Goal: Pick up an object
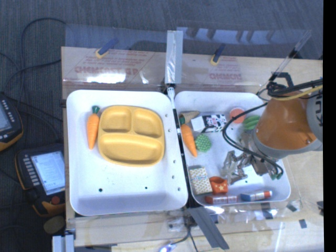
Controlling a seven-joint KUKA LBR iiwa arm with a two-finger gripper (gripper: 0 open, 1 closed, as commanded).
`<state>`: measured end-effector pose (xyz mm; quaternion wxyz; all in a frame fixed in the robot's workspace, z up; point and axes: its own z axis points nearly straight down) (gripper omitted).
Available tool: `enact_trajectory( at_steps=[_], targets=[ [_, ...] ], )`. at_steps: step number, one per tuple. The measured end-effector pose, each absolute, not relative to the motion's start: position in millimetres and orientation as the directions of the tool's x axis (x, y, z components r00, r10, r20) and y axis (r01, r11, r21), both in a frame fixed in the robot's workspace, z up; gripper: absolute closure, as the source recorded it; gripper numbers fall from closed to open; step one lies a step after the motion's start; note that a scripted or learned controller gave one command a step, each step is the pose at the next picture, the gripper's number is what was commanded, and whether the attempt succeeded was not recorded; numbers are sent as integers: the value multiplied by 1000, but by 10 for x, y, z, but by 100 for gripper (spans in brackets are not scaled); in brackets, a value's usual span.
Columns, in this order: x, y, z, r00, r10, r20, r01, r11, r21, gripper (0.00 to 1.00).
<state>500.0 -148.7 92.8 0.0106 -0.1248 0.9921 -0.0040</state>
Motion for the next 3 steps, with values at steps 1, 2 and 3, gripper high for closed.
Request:
enact_trajectory(
  at_steps=[1, 2, 3],
  targets=[
    [5050, -1154, 926, -969, -247, -18, -247, 969, -13, 100],
    [5603, -1121, 914, -988, -155, -11, -155, 988, -4, 100],
    [5823, -979, 1016, -939, -345, -3, -345, 939, -1, 100]
  ],
)
